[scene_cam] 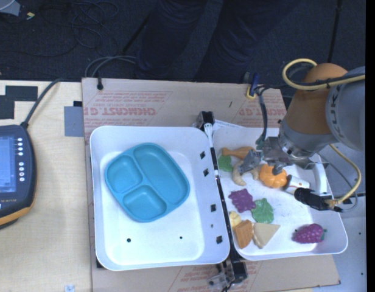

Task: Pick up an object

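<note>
Over the right-hand white bin (333, 248) the grey arm (321, 111) hung low, its gripper (260, 162) down among the toy food at the bin's upper end. From where I stood its fingertips sat just beside a small orange pumpkin-shaped piece (273, 176), with a green piece (225, 162) and a tan one (238, 175) close by on the other side, so I judged the pumpkin or one of its neighbours to be the target. Whether the fingers were spread or closed I couldn't tell; the wrist hid them, and nothing visibly sat between them.

Further down the same bin lay a purple grape bunch (241, 199), a green leafy piece (262, 211), two tan wedges (254, 233) and, well apart near the lower right corner, a second purple bunch (308, 233).

The left bin (108, 248) held a blue divided plate (147, 181), sitting flat and untouched. Crowding around the gripper looked likely to make a clean pick awkward.
</note>
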### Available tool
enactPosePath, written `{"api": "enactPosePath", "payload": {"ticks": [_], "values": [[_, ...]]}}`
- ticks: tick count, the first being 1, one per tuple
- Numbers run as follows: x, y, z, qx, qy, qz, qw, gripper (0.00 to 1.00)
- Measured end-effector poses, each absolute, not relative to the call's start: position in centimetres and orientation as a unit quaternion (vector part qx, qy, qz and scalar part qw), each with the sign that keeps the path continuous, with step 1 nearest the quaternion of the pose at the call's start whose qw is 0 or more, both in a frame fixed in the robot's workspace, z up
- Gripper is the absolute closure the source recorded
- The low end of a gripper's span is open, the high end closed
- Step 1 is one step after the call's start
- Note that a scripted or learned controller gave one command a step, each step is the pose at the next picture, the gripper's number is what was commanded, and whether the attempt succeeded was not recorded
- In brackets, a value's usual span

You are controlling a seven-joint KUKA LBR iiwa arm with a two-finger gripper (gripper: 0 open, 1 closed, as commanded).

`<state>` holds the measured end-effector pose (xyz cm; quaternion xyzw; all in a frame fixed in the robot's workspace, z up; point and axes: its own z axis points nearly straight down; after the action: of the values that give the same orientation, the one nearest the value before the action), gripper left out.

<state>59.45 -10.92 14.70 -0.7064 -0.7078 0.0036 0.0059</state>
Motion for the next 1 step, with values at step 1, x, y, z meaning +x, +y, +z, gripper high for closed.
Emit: {"api": "enactPosePath", "payload": {"ticks": [1], "values": [[54.24, -9.29, 8.46, -0.707, -0.707, 0.0015, 0.002, 0.00]]}}
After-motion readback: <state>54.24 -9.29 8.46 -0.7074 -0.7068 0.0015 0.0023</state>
